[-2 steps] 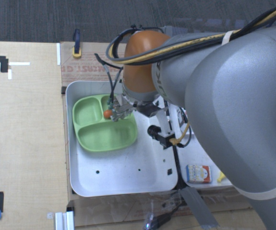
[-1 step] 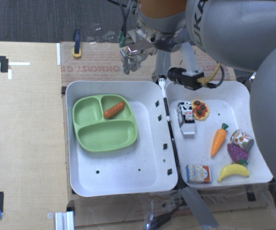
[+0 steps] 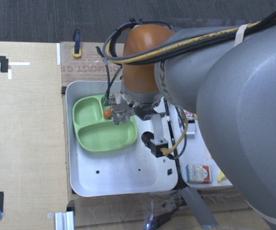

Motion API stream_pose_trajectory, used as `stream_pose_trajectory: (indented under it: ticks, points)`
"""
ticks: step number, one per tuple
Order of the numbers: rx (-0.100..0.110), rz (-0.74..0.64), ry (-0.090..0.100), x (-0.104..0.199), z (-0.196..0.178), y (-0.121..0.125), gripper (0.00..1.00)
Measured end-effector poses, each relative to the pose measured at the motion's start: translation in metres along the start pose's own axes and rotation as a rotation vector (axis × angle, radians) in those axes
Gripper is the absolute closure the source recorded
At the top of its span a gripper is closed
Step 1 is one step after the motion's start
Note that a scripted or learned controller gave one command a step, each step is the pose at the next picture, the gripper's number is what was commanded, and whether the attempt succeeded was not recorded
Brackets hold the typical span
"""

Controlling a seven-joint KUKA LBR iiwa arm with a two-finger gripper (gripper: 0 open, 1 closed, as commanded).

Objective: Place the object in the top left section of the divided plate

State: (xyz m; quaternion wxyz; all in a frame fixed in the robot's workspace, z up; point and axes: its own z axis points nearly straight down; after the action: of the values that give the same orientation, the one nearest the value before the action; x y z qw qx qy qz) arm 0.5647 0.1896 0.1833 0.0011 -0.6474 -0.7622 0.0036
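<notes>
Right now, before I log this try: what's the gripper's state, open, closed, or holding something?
Gripper: over the green divided plate, a small orange object at its tip; grip state cannot be told.

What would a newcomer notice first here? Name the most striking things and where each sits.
The huge grey arm fills the right side, its orange band at top centre. Beneath it the gripper hangs over a green divided plate in the white bin, with a small orange object beside its tip.
</notes>
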Motion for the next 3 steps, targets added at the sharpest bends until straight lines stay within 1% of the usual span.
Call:
stream_pose_trajectory:
  ticks: [1,2,3]
  points:
    - [-0.004,-0.139,-0.001,0.025,-0.122,0.028,1.00]
    - [-0.009,-0.168,0.002,-0.016,0.092,0.002,1.00]
    - [-0.003,-0.127,0.000,0.003,-0.038,0.020,1.00]
